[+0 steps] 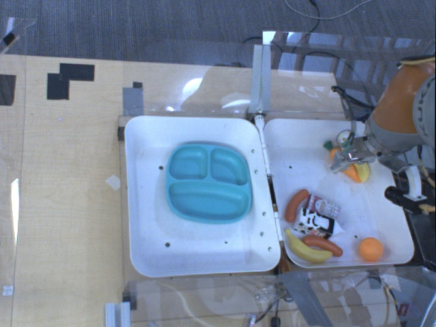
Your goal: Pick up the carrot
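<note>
Here the bench (pixel 68 203) is pale wood and carries two shallow white plastic bins side by side. The left bin (pixel 146 251) holds a blue plate (pixel 208 182) with three compartments, smooth and rounded at its corners. The right bin (pixel 300 142) holds the food items. The grey arm (pixel 409 107), with its orange band, reaches in from the right side and ends over the far right part of this bin.

The gripper (pixel 349 154) sits low there, directly over a small orange and yellow thing, which is judged to be the carrot (pixel 355 172), with a bit of green just beside it. The carrot lies under and slightly to the near right of the fingers, touching or almost touching them. Its long axis cannot be told, because the metal parts hide most of it. Whether the fingers are spread or closed cannot be told, and no item is seen clearly between them.

Well apart, near the front of the bin, lie a red sausage (pixel 297 204), a small printed packet (pixel 319 216), a yellow banana (pixel 306 251) with a second sausage (pixel 323 244) on it, and a round orange (pixel 371 249). They look like smooth plastic toys.
</note>
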Controlling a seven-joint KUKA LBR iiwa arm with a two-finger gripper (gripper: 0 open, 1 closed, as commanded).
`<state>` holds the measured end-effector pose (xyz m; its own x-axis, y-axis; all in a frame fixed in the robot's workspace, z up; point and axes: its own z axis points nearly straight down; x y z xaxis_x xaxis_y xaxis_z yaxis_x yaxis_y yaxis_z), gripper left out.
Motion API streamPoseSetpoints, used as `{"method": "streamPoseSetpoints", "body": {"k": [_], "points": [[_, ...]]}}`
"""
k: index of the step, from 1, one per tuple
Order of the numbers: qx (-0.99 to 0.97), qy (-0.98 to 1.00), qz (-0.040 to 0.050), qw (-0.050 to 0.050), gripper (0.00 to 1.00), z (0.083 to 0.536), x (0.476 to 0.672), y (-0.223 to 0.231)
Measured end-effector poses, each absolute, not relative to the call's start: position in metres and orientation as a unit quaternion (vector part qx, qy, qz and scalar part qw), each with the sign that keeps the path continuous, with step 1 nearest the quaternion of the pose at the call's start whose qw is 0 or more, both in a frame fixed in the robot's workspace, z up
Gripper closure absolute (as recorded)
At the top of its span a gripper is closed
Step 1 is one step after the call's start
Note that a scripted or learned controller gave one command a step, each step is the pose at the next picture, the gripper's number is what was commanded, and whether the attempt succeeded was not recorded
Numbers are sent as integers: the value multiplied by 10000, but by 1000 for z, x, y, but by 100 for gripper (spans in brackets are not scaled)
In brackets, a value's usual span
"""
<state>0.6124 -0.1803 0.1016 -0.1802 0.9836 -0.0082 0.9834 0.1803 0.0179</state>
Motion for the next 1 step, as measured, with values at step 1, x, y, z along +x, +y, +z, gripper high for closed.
{"method": "streamPoseSetpoints", "body": {"k": [1], "points": [[6736,7391,28,40,100,200,644,-127]]}}
